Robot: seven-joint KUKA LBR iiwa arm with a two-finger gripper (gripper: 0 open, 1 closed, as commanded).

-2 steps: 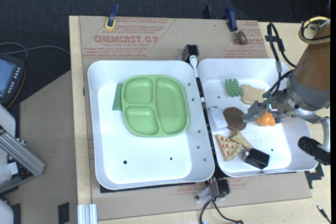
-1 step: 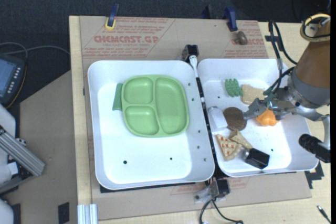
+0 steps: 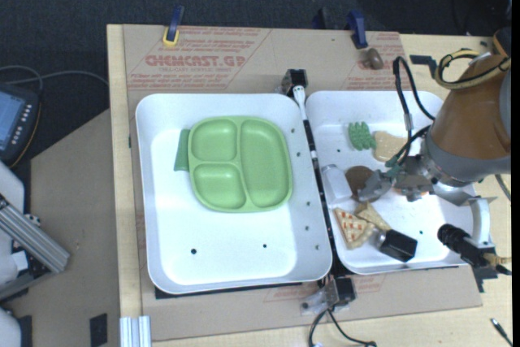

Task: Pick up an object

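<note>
Over the right bin [image 3: 422,106], the gripper [image 3: 388,184] hangs low by a brown rounded object [image 3: 357,175]; whether its jaws are wide or narrow, cannot tell. Past that object: green toy [image 3: 358,134], tan piece [image 3: 388,144]. Nearer: waffle-patterned wedge [image 3: 353,227], black block [image 3: 397,245]. Left bin [image 3: 162,199]: green divided plate [image 3: 240,162].

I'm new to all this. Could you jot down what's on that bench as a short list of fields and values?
bench: brown board bearing two shallow white bins
left bin: holds a green divided plate
right bin: small green item, tan piece, brown lump, waffle-patterned piece, black block
arm: reaches in from the right, over the right bin
gripper: low, beside the brown lump; whether it holds anything is unclear
</note>
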